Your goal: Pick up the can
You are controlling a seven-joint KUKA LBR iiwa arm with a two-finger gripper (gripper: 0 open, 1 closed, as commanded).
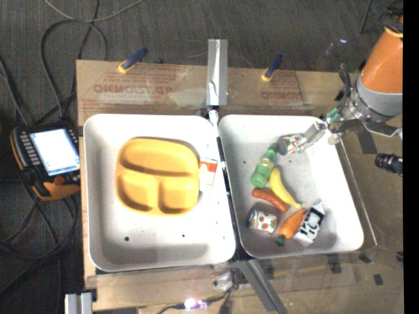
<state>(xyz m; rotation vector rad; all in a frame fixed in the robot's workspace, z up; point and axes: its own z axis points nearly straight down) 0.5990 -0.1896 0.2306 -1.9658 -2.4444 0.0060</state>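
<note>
Two white bins on the table, the can lying in the right one

In the right bin (340, 182), nearest the front, the can (262, 220) is seen on its side, silver with a red-and-white label, touching a carrot (290, 224) that leans on a black-and-white carton (312, 224); behind these a red sausage (270, 199), a banana (281, 186) and a green bottle (264, 167) are laid. The left bin (98, 195) is occupied by a yellow divided tray (158, 174). At the far right the hand (292, 144) is held over the right bin, well apart from the can; whether it is wide or narrow cannot be told.
</note>
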